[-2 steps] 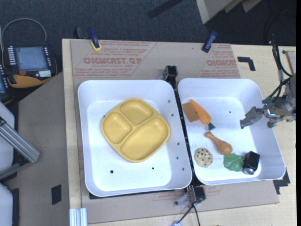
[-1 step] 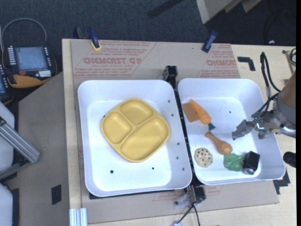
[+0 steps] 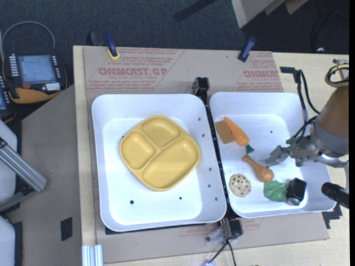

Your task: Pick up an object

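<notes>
Table: we see a table topped with printed brown board, bearing two shallow white bins side by side.
Left bin: the left bin holds a yellow plate with three compartments, lying flat near the bin's middle.
Right bin: the right bin holds the small things, all well apart from the plate.
Carrot: an orange carrot with a green tip lies at a slant in the bin's left part, its green end pointing toward the bin's middle.
Brown slab: a flat brown slab lies touching the carrot, partly under it, on the side nearer the left bin.
Brown club: a brown club-shaped piece lies below the carrot, thin end toward the upper left, thick end toward the lower right.
Cookie: a round speckled cookie lies near the bin's front wall, just beside the club's thin end.
Green lump: a green lump sits near the front wall, to the right of the cookie and just below the club's thick end.
Arm: the arm reaches in from the right, over the right bin's right side.
Jaws: the jaws point leftward over the right bin, near the club's thick end and above the green lump; we cannot tell whether they are released or clenched.
Clamps: two blue clamps grip the board's far edge.
</notes>
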